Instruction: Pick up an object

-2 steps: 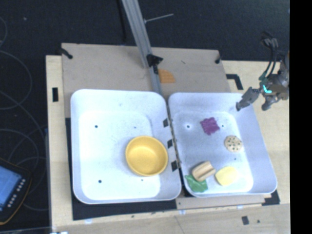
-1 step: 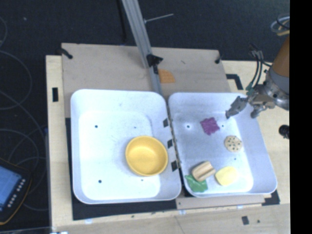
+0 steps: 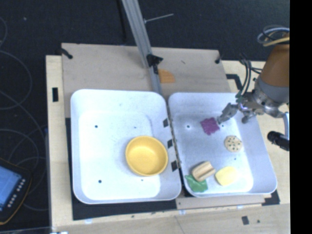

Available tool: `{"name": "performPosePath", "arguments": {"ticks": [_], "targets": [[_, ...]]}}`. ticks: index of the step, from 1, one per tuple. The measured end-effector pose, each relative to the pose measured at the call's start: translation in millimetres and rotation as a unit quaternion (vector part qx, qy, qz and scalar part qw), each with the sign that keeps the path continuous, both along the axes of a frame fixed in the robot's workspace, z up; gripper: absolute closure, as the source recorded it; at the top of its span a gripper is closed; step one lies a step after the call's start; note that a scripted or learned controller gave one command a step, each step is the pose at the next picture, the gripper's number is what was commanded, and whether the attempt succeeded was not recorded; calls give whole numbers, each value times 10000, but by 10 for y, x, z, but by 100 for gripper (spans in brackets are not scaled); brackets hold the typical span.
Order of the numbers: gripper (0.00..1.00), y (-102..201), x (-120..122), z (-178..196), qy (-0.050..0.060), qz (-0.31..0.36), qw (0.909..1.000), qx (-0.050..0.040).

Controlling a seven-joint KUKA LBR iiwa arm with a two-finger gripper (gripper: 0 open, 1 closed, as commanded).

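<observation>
Gripper hangs over the right bin by its far right edge, jaws spread open and holding nothing. Purple block lies just beside its left finger; yellow bowl sits in the left bin.

Bowl in left bin

A robotics lab — white bins on a bench, loose cables beside it.
</observation>
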State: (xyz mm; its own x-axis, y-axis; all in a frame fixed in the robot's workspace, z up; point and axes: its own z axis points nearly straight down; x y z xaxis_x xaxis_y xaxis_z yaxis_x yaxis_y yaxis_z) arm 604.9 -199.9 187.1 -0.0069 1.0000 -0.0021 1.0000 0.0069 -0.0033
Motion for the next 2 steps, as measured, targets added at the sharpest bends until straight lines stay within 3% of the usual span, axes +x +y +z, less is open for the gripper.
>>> {"name": "performPosePath", "arguments": {"ticks": [1, 2], "targets": [[0, 17, 15, -427, -3, -9, 10000, -2], [100, 13, 34, -286, -40, -2, 10000, -4]]}}
